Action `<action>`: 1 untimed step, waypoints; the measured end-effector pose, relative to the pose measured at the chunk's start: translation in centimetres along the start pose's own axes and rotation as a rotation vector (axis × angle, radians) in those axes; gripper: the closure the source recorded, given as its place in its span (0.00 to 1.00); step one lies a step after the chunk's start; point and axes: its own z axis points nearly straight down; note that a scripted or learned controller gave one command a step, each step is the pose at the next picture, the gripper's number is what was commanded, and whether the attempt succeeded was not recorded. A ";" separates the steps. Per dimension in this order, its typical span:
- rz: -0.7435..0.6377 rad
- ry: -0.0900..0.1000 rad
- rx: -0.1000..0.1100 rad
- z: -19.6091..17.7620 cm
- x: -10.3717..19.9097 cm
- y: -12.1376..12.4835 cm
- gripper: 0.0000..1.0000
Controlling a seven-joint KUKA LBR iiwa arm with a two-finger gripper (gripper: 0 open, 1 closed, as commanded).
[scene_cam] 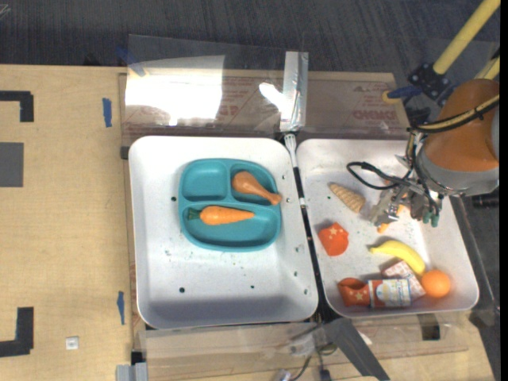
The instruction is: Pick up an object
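Dark carpet behind, plywood surface (pixel 63 213) carrying two white bins. Left bin (pixel 159 276): teal divided plate (pixel 190 189) holding a toy carrot (pixel 226 215) and a drumstick (pixel 255 187). Right bin (pixel 464 284): cone-shaped piece (pixel 346 196), red pepper (pixel 334 238), banana (pixel 399 252), orange (pixel 436 283), a lying bottle (pixel 381 292). Claw (pixel 394 207) low in the right bin's upper right, just above the banana; can't tell whether it's open or closed. Nearest candidate is the banana: looks like light, hard, smooth plastic, so likely slippery. Best taken across the narrow mid-body, not the tapered ends.
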 end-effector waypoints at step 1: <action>0.125 0.007 0.003 -18.1 -4.6 -1.6 1.00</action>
